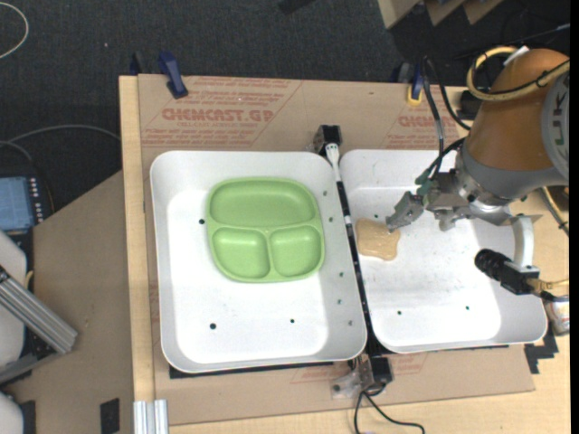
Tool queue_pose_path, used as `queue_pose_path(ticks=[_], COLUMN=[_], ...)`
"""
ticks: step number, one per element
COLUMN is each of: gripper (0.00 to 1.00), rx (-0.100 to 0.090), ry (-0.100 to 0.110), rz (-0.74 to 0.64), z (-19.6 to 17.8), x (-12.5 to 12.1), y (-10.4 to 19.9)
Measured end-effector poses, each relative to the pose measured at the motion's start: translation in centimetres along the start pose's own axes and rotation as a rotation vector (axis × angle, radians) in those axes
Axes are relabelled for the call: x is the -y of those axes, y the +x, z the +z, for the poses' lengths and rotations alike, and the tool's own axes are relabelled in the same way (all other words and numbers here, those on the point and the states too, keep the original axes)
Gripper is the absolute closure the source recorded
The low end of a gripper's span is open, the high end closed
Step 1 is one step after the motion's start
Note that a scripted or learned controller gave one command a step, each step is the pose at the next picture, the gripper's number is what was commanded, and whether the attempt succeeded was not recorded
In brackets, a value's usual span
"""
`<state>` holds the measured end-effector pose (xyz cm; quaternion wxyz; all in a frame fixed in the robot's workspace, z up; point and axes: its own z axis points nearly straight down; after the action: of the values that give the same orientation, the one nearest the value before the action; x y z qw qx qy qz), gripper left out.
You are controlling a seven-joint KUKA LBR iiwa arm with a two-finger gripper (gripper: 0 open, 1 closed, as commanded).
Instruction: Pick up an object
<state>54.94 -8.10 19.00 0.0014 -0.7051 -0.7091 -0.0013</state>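
Note:
A flat tan object (375,241), shaped like a slice of bread or a cracker, lies in the right bin (434,319) close to its left wall. My gripper (404,212) hangs just above and to the right of it, at the end of the grey and orange arm that comes in from the right. One dark finger (399,216) points down and left toward the tan piece, and nothing sits between the fingers. A green divided plate (265,228) rests in the left bin (262,333).
Both bins sit on a brown cardboard sheet (226,107) held with blue clamps (172,75). A black clip (327,139) joins the bins at the back. A dark cylindrical part (502,270) on the arm hangs over the right bin's right side.

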Motion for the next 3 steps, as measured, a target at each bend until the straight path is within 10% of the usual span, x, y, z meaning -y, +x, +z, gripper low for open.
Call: queue_pose_path(ticks=[2, 3], gripper=[0.00, 0.00], rx=[0.001, 0.003], ry=[-0.002, -0.002], rz=[-0.003, 0.003], z=[-2.5, 11.0], x=[4.9, 7.0], y=[18.0, 21.5])
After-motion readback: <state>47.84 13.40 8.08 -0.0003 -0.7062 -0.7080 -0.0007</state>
